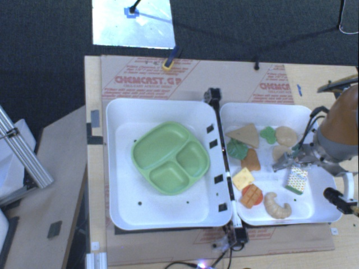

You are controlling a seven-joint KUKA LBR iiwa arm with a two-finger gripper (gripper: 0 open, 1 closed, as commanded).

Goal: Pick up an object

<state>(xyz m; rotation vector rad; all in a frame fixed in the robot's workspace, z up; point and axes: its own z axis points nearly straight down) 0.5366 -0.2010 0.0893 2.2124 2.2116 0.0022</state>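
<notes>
**Ana:** While the arm (339, 125) leans in from the right, the biggest things under it are the two white bins: the left bin (120, 206) carries a green divided tray (170, 158), and the right bin (322, 213) holds all the loose toy food. Why would it be split that way?

**Ben:** Probably so one bin is the picking source and the other stays as a place to put things down. That is a guess from the layout. The pieces lie scattered, apart from one another, which leaves finger room around most of them.

**Ana:** And the gripper (296, 162)?

**Ben:** It hangs low over the right bin, just above or at a small pale speckled block (297, 179). Whether it touches the block, and how wide its fingers stand, cannot be told from this slant. So there is no saying it has hold of anything.

**Ana:** What else is near?

**Ben:** A tan wedge (244, 134), a green leafy piece (237, 149), a yellow cube (243, 179), an orange-red piece (252, 195) and a curved beige piece (277, 206), all left of or below the gripper.

**Ana:** And underneath?

**Ben:** The bins sit on a sheet printed with red lettering (147, 78), on a pale bench (61, 167). Dark carpet (45, 43) lies beyond, with a shiny square plate (133, 15) on it.
</notes>
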